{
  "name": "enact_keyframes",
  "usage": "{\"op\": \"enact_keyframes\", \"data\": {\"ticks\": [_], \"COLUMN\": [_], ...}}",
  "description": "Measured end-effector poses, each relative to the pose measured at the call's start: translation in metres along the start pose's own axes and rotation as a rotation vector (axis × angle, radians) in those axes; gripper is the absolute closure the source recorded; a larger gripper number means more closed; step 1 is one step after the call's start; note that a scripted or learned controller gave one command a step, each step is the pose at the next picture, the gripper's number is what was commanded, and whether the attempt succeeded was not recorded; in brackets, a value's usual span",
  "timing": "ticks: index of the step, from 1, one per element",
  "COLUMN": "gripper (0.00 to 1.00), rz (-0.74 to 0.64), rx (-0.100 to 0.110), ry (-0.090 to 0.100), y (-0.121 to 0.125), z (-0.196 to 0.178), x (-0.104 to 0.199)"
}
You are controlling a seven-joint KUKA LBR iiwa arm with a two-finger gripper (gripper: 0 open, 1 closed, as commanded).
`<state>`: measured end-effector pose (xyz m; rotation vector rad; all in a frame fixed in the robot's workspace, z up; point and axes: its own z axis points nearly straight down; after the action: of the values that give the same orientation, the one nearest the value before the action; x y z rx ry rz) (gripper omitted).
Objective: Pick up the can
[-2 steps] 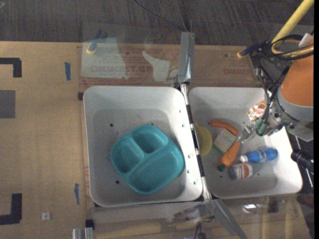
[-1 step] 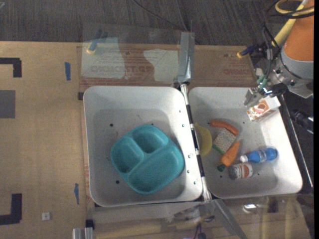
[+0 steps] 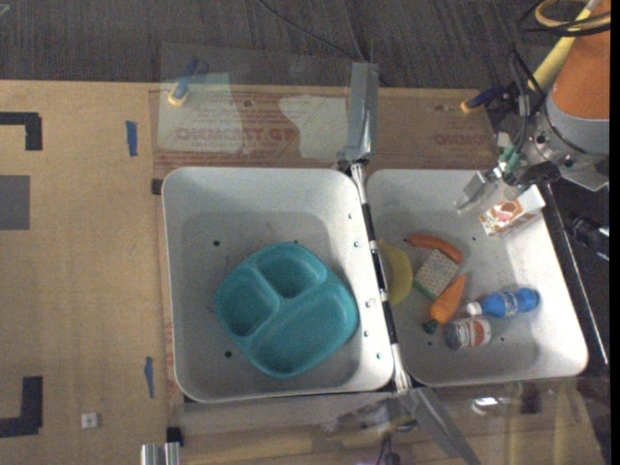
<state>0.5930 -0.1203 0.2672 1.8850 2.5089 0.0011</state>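
The can [image 3: 469,333] I'm after lies on its side near the front of the right bin [image 3: 552,356], silver ends with a red label, just below the blue bottle [image 3: 504,304] and beside the carrot [image 3: 448,300].

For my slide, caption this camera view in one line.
KUKA arm's gripper hovers over the right white bin's far edge; the small silver can lies near its front, teal divided plate in the left bin.
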Motion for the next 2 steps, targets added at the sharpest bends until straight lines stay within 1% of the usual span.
{"op": "enact_keyframes", "data": {"ticks": [1, 2], "gripper": [0.00, 0.00], "rz": [0.012, 0.056], "rx": [0.002, -0.013], "ry": [0.001, -0.006], "y": [-0.004, -0.019], "z": [0.032, 0.163], "x": [-0.046, -0.029]}}
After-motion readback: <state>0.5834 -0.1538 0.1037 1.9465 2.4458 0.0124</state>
